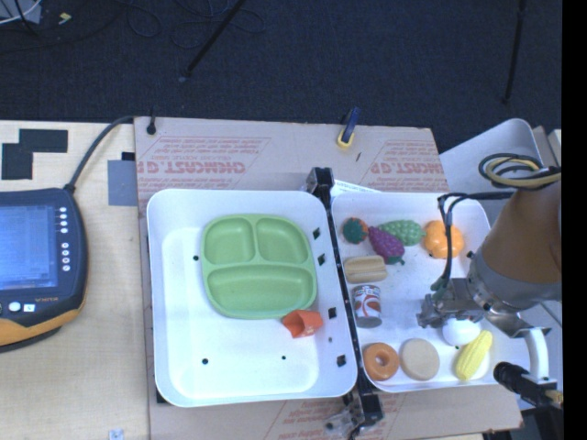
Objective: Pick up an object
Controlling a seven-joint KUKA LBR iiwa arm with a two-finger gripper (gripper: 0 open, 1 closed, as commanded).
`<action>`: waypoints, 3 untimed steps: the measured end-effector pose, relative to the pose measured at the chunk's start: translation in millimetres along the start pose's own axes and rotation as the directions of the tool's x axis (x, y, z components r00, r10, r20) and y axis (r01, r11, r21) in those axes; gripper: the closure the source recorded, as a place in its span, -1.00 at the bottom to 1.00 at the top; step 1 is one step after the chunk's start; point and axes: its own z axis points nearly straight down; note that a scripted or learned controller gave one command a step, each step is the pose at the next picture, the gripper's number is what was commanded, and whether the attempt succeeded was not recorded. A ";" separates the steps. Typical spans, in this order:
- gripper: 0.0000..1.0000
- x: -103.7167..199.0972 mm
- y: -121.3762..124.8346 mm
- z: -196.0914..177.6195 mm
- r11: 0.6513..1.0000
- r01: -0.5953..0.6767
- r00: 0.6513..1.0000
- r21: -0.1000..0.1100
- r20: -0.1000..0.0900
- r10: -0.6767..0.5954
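White and egg-like, a small round object [456, 332] lies low in the right bin [477, 211], touching a yellow corn cob [473, 356] and just beside a tan biscuit-like disc [421, 358]. It looks the likeliest target, though that is a judgement, for the gripper [447, 311] hangs just above it with nothing visibly lifted. Whether the pincer is spread or closed cannot be told from this angle, and no object can be seen between its tips. The pick, by that reading, is not yet done: grasp and lift both remain. Close by sit a glazed doughnut [381, 361], a red-and-white can [367, 303] and a bread roll [365, 269]; farther up, purple grapes [386, 242] and an orange fruit [443, 241]. A green divided plate [259, 266] occupies the left bin [183, 356].
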 end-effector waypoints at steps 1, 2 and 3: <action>1.00 -5.0 6.4 -42.0 1.000 0.003 1.000 0.000 0.000 -0.003; 1.00 -5.8 7.5 -68.1 1.000 0.003 1.000 0.001 0.000 -0.003; 1.00 43.9 16.1 -60.5 1.000 0.007 1.000 0.006 -0.003 -0.007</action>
